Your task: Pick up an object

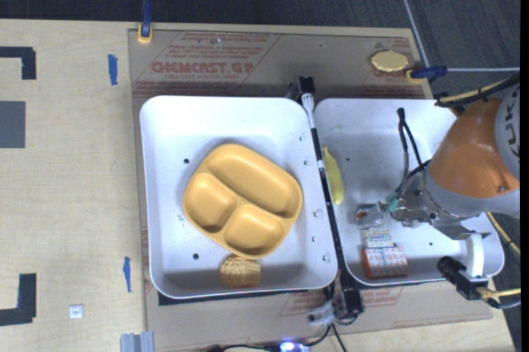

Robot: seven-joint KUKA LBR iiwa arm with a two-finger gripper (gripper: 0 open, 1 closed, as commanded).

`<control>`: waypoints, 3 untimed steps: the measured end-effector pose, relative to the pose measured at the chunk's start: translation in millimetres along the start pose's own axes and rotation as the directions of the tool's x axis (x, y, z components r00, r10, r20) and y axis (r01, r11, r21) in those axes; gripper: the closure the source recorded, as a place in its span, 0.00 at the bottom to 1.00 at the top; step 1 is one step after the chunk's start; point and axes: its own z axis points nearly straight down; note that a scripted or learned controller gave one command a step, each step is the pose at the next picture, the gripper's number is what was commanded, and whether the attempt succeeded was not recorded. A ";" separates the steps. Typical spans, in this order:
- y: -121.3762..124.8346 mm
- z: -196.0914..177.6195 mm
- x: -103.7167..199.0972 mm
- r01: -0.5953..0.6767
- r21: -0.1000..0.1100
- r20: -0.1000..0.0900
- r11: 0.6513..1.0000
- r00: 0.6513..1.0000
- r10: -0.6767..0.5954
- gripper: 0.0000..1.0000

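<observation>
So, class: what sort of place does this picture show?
Probably a robot lab or test bench: a grey and orange arm reaches over two white bins on a wooden bench, with loose cables about.

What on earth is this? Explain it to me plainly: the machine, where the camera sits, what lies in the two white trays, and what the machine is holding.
One camera is fixed above a wooden bench, looking down at a slant. The grey and orange shape on the right is a robot arm reaching in; its gripper hangs over the right bin. Whether anything is held cannot be told from here. The left bin holds a large yellow divided tray and a small tan woven-looking object at its near edge. The right bin holds a yellow banana-like piece along its left wall, a small red and white box, and a small item beside the gripper.
</observation>
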 end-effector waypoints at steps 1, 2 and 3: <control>-1.8 2.7 17.7 0.002 0.007 -0.001 1.000 1.000 -0.002 0.00; -2.4 2.9 20.8 0.000 0.007 0.001 1.000 1.000 0.000 0.00; -2.4 3.0 21.1 0.000 0.007 0.001 1.000 1.000 0.000 0.00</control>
